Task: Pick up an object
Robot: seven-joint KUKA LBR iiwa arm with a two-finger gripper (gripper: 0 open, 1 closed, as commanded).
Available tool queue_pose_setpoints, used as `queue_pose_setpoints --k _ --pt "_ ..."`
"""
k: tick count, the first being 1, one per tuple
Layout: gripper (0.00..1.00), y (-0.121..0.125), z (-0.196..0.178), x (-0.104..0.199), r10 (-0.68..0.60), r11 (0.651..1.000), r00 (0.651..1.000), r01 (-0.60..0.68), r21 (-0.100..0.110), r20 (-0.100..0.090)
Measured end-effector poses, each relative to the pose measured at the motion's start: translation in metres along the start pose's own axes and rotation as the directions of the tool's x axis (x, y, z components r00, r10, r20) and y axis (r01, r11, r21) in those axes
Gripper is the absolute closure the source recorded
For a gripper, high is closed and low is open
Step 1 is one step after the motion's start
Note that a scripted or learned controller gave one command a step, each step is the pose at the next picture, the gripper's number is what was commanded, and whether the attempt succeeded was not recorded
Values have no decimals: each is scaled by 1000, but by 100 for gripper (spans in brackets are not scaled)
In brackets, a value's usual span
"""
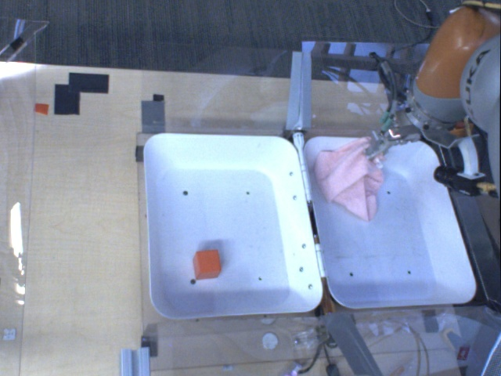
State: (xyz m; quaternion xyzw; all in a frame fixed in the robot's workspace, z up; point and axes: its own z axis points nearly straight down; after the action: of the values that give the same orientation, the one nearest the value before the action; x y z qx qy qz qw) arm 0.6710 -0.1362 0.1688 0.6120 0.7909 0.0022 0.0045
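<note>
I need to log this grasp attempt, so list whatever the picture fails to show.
- Tool, camera view: its fingers are too small and lie against the pink cloth, so their state is unreadable.
- Whether the cloth is lifted or resting in the right bin: the slanted view leaves it unclear.
- Arm: cut off by the right edge.
- Orange block, left bin: underside hidden.
</note>
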Motion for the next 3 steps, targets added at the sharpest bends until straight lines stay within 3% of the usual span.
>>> queue_pose_setpoints --k 1,2,3 --pt "100 -14 4 -53 -70 998 998 70 -1 2" --pt "0 -13 3 -52 -71 997 997 71 -1 2" --pt "0 -15 71 -61 -107 994 994 108 8 -7"
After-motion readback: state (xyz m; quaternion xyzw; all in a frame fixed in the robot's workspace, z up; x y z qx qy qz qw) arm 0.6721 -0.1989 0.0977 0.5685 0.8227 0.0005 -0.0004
